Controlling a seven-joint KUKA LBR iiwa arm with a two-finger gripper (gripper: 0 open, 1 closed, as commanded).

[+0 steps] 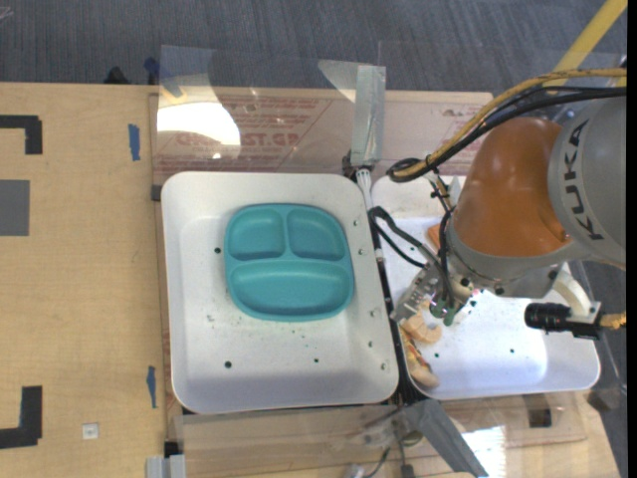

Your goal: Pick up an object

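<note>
My gripper [435, 302] hangs low over the left part of the right bin [518, 358], under the orange band of the arm [508, 202]. A small green piece [450, 314] shows right at the gripper's tip; I cannot tell whether it is an object or part of the tool. Just below the gripper lies a tan-orange object [426, 332]. Another tan piece [422, 370] rests near the bin's front left corner. An orange bit [435, 235] peeks out from behind the arm. The arm hides much of this bin.
The left bin [189, 366] holds a teal divided plate [289, 262] and a few dark specks. The wall between the two bins [383, 287] runs close to the gripper's left. Black cables [398, 237] loop over that wall. A black fitting [552, 317] sticks out to the right.
</note>
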